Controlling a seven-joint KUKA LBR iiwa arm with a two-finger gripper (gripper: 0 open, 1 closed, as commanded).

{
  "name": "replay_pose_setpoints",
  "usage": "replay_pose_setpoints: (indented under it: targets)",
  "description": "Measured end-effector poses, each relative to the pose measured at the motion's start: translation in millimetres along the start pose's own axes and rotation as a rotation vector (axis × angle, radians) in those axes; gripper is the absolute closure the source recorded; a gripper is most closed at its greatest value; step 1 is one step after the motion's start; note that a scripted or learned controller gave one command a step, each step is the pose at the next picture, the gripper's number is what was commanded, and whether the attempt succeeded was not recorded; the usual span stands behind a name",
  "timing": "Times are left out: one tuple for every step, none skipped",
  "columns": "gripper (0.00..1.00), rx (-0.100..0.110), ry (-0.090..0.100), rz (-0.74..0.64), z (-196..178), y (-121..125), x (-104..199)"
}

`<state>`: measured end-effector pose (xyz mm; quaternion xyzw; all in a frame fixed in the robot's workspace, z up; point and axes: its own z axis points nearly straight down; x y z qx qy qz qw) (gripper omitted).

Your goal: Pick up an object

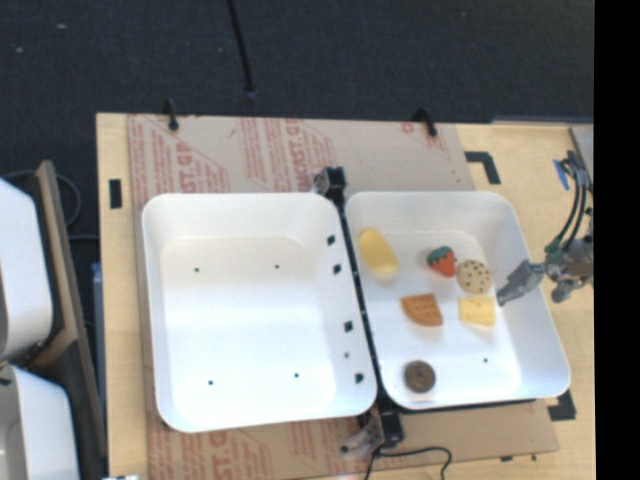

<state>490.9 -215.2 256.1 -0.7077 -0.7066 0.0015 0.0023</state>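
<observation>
The right bin [535,353] holds several small food toys. A yellow oblong piece [378,252] lies near its left wall. A red piece with a green top [442,260] sits beside a speckled round cookie [474,275]. Below them are an orange wedge [423,310] and a yellow cheese block [478,313]. A brown round disc [420,375] rests near the front rim. My gripper [540,286] hangs over the bin's right side, just right of the cookie and cheese. It is open, with nothing between its fingers.
The left bin [160,298] stands beside the right one, a black divider [350,288] running between them. Both sit on a cardboard sheet [250,158] on the bench. White boxes [25,268] stand at the far left.
</observation>
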Motion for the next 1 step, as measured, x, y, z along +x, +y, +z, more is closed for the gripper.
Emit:
replay_pose_setpoints:
  targets:
    - [0.00,-0.006,-0.002,-0.001,-3.1,1.2,0.2]
